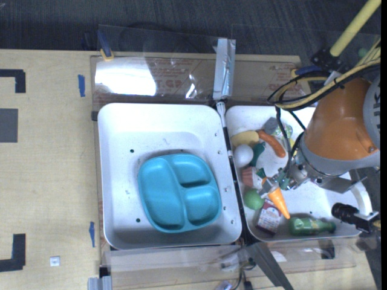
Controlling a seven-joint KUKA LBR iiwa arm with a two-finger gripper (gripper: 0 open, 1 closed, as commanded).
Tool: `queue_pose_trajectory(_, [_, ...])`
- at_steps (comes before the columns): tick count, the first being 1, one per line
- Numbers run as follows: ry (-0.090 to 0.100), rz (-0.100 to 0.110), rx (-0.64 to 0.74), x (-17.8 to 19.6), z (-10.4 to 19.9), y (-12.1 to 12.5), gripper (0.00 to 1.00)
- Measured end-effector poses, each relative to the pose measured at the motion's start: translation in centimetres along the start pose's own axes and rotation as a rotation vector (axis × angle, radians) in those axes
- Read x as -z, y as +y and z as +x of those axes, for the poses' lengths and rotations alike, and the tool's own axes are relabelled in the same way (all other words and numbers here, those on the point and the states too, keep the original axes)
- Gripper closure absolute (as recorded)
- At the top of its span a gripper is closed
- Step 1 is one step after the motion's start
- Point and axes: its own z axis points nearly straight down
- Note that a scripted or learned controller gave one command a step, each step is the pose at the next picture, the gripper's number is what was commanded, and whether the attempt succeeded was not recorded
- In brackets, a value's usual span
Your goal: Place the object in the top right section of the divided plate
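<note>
A blue divided plate [179, 191] lies in the left white bin [121, 138], one large section on its left and two smaller ones on its right. The right bin [320, 195] holds several toy foods: a yellow piece [244, 138], an orange sausage [271, 143], a white egg [243, 156], a brown piece [248, 176], a green ball [253, 200], an orange carrot [279, 202], a green bottle [311, 225] and a red packet [268, 220]. My gripper [283, 180] hangs low in the right bin just above the carrot, under the arm's orange band [340, 125].
A clear plastic divider [223, 71] stands behind the bins. Cables [302, 86] and a yellow rod [358, 22] run at the upper right. The wooden bench [42, 180] stretches to the left of the bins.
</note>
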Motion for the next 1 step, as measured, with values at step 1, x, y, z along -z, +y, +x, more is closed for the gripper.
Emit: queue_pose_trajectory(1, [-0.002, -0.001, 0.328, -0.02, 9.0, 4.08, 1.0])
